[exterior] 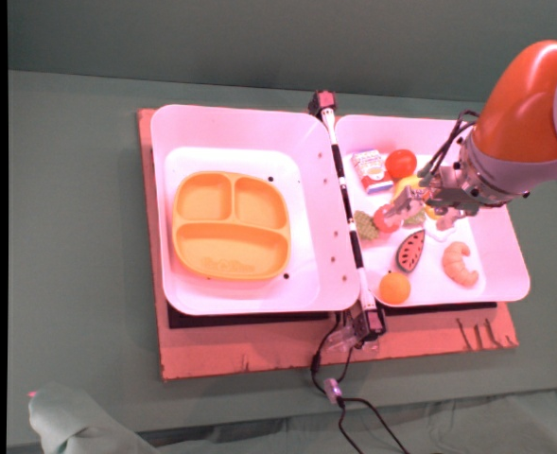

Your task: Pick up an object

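Patience is what this pick needs, I judge: my claw (436, 197) hangs over the crowded upper middle of the right bin (505, 272), and from the overhead camera I cannot tell whether it is open or closed, nor whether anything sits in it. Just beneath and beside it lies a tight cluster, a yellow piece (407, 188) and a reddish piece (387, 218) touching one another, so I would come down squarely over one item and not graze its neighbours.

Around that cluster the right bin holds a small carton (370, 170), a red tomato (401, 162), a watermelon slice (410, 251), a croissant (461, 263) and an orange (394, 288), the last three lying apart and easier targets.

The left bin (231, 126) holds an orange divided plate (231, 225) with nothing in its compartments.
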{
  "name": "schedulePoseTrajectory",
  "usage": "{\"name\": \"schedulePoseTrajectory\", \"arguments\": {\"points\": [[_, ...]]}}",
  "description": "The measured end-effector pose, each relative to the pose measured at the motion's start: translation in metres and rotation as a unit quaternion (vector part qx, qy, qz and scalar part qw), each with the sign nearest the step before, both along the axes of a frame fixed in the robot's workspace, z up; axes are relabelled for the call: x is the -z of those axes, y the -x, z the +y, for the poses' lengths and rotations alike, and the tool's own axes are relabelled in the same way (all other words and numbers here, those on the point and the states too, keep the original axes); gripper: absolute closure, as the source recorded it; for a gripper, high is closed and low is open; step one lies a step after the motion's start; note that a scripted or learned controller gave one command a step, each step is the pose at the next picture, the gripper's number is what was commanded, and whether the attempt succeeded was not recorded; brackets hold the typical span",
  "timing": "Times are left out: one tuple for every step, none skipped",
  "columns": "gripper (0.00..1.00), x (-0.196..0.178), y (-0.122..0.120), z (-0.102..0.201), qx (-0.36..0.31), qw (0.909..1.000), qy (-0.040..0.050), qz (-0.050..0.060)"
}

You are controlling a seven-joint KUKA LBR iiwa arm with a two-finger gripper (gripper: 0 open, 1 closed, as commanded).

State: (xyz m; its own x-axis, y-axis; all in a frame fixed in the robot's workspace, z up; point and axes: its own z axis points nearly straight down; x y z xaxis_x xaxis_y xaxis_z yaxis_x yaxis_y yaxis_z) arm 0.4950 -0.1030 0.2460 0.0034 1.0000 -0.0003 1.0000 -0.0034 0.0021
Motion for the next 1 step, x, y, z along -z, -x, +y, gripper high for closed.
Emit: {"name": "schedulePoseTrajectory", "arguments": {"points": [[0.00, 0.0615, 0.0030, 0.0014, 0.000, 1.0000, -0.0005, 0.004]]}}
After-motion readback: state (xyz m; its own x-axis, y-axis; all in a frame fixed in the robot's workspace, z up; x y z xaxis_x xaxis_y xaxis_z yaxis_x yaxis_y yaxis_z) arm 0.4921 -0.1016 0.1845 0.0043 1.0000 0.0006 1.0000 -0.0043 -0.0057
